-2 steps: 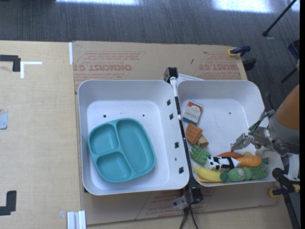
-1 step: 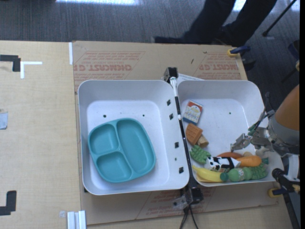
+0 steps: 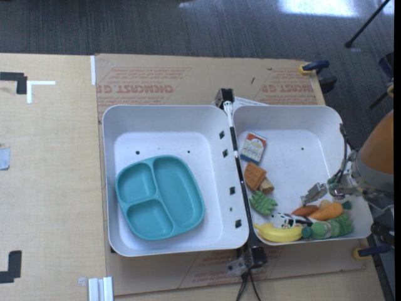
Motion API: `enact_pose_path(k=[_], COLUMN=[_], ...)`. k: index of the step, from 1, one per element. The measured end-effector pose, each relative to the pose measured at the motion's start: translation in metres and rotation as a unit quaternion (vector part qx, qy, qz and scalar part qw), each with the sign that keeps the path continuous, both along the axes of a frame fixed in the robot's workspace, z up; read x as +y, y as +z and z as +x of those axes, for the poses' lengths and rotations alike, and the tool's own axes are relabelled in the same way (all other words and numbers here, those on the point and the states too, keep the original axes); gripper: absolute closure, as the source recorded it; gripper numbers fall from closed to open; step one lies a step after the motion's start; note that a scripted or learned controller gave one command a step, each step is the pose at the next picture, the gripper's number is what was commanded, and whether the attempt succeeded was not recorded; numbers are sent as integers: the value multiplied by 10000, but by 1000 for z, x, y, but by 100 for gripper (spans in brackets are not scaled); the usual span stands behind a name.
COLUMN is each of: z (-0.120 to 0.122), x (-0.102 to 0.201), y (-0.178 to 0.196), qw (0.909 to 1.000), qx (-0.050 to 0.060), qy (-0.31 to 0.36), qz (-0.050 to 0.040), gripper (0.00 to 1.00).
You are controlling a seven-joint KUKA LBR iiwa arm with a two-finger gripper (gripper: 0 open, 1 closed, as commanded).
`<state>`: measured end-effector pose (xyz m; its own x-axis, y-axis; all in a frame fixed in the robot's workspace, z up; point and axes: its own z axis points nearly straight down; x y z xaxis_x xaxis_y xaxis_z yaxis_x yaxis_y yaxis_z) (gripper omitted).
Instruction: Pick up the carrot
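Lying at the near right corner of the right bin [image 3: 294, 121], the carrot [image 3: 326, 211] is approached by the gripper [image 3: 316, 194], poised just above its left end with fingers parted and nothing between them. The approach is crowded by a green vegetable [image 3: 327, 229], a banana [image 3: 278, 232] and a leafy green toy [image 3: 263, 202]; the teal plate [image 3: 160, 197] is kept in the left bin [image 3: 163, 115].

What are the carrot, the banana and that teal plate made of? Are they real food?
Carrot: likely plastic toy, uniform bright orange with smooth look. Banana: probably plastic too, even yellow, slight sheen. Plate: seemingly moulded plastic, matte teal, three rounded compartments. None looks like real food, though the view is coarse.
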<state>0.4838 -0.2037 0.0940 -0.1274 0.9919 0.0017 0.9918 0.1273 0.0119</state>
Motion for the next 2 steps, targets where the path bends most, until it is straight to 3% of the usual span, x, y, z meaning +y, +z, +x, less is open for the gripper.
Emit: enact_pose_path(k=[1,2], z=[3,5], x=[4,8], y=[2,11], qw=[9749,9756], qx=[-64,-57], qy=[2224,2197], qz=[-65,-2], gripper=[0,100])
